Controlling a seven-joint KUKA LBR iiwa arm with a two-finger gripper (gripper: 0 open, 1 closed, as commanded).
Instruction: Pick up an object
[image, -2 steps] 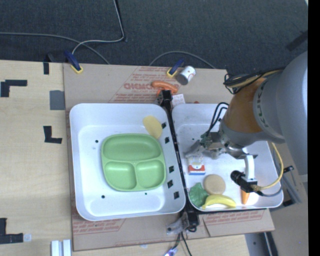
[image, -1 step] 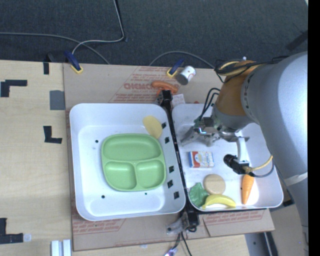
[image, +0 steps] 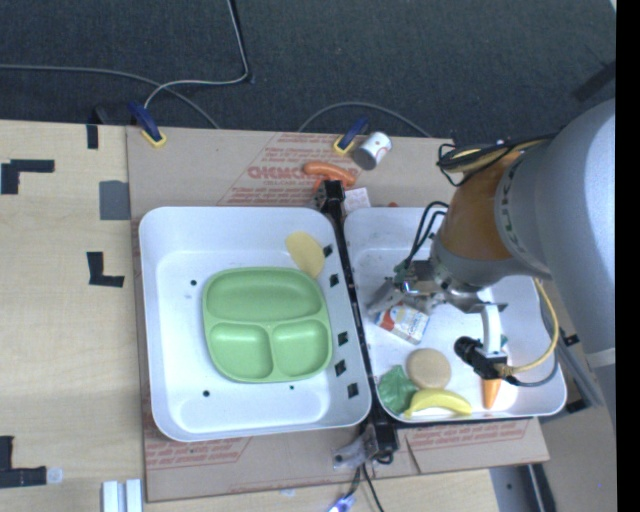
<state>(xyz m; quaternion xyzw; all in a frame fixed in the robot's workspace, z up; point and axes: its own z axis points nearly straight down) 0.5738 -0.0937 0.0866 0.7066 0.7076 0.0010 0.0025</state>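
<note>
Bins on the counter (image: 70, 300), seen from above. We take the black divider (image: 345, 300) between the two white bins as our landmark. Left of it, the left bin (image: 165, 250) carries a green sectioned plate (image: 267, 323), and a pale yellow piece (image: 306, 252) lies just beside the divider near its far end. Right of it, the right bin (image: 545, 400) holds the objects to pick: a small printed packet (image: 405, 321) close to the divider, then a tan round cookie (image: 431, 368), a green item (image: 394, 386), a yellow banana (image: 441, 403) and an orange carrot (image: 490, 390) toward the near end. The arm (image: 500, 215), grey with an orange band, reaches over this bin; its tool (image: 395, 293) hangs just above the packet. We cannot tell whether the tool is apart or together, and we see nothing gripped in it.
</note>
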